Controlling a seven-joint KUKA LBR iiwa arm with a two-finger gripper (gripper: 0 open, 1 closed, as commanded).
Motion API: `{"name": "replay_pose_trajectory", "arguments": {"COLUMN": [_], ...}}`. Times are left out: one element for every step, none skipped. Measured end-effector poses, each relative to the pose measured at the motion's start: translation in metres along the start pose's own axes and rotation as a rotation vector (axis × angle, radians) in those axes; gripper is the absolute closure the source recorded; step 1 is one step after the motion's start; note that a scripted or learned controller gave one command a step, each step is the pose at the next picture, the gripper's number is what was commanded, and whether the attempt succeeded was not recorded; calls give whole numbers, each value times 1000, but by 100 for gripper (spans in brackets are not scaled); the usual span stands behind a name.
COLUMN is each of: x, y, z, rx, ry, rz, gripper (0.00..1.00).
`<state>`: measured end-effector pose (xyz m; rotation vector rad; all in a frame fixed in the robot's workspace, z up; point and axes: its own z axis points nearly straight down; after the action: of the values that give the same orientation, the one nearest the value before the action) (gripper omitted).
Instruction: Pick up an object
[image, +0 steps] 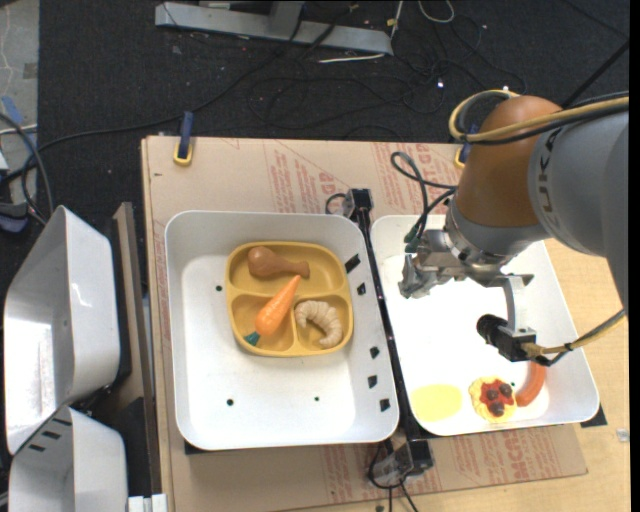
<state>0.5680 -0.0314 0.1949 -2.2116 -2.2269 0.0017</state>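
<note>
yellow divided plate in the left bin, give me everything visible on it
The yellow divided plate looks like smooth plastic, squarish with rounded corners and three compartments. It lies flat on the floor of the left bin, in its upper middle, clear of the bin walls. The top compartment holds a brown drumstick. The lower left holds an orange carrot, whose tip lies over the divider toward the top compartment. The lower right holds a pale curled shrimp. The arm is over the other bin, not touching the plate.

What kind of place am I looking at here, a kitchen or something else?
Most likely a robotics lab rather than a kitchen. A grey and orange robot arm reaches over two white bins on a cardboard-covered bench, the food on the yellow plate looks like plastic toys, and loose cables litter the floor.
</note>
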Motion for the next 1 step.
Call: {"name": "replay_pose_trajectory", "arguments": {"x": [50], "y": [-12], "z": [3], "rx": [0], "ry": [1], "rz": [-1], "gripper": [100]}}
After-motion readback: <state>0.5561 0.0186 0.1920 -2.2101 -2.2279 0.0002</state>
